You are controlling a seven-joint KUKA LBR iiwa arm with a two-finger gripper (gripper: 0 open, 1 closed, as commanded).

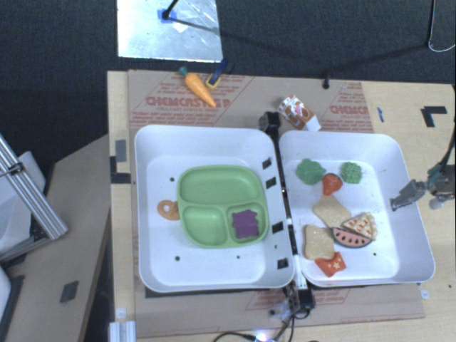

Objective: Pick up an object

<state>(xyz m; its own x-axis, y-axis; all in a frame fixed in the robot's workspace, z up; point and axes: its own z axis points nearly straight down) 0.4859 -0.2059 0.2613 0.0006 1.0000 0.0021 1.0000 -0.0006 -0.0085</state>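
The right bin (pixel 410 255) holds several toy foods: a green leafy piece (pixel 310 171), a green broccoli-like piece (pixel 350 172), a red strawberry (pixel 332 184), a tan bread slice (pixel 331 211), a pizza wedge (pixel 363 224), a watermelon slice (pixel 348 237), a second bread piece (pixel 318 241) and a red piece (pixel 330 263). My gripper (pixel 407 195) hangs over that bin's right rim, to the right of the pizza wedge and apart from every item. Nothing shows in its grasp.
The left bin (pixel 153 262) bears a green divided plate (pixel 221 205) with a purple item (pixel 246 224) in one compartment, and an orange ring (pixel 168 209) beside it. Behind the bins lie a toy carrot (pixel 199 87), a small packet (pixel 297 112) and a silver sheet (pixel 169 20).
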